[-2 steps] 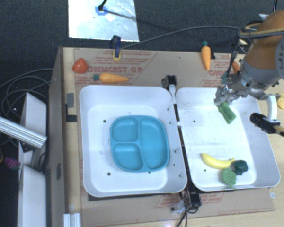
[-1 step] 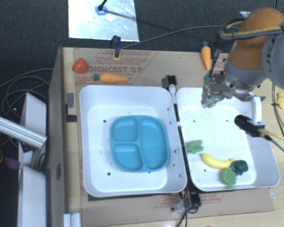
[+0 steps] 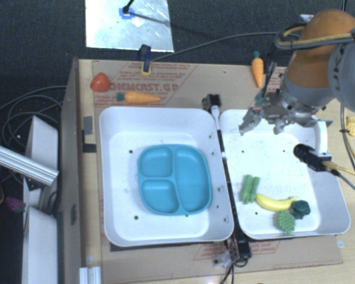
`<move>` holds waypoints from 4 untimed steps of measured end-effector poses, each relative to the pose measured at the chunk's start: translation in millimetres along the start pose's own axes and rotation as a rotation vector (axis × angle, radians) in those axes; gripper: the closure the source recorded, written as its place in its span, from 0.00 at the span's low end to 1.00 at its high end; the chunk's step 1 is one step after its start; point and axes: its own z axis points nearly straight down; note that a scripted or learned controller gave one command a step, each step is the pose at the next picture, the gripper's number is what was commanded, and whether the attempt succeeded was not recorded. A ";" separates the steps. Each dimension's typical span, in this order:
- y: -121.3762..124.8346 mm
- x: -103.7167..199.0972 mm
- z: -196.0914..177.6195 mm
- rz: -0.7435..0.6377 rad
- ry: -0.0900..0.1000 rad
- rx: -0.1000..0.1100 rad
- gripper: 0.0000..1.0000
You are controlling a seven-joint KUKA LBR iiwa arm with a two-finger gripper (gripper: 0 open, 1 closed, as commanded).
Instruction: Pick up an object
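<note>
Landmark: the right-hand shallow white plastic bin. At its near edge lie a knobbly green toy vegetable, a yellow plastic banana, a dark green toy piece and a ribbed green pod. Left of this bin, a blue divided plastic plate lies in the other white bin. Over the landmark bin's far part hangs the tool, fingers spread wide, holding nothing. Step in hand appears to be approach. The next move calls for travel toward the near edge, then descent over one toy.
</note>
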 end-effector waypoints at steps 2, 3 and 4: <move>-69.3 -37.9 153.7 0.003 0.000 0.001 0.00; -114.0 -73.8 153.3 0.004 -0.001 0.001 0.00; -44.6 -139.0 76.7 0.002 -0.003 -0.003 0.00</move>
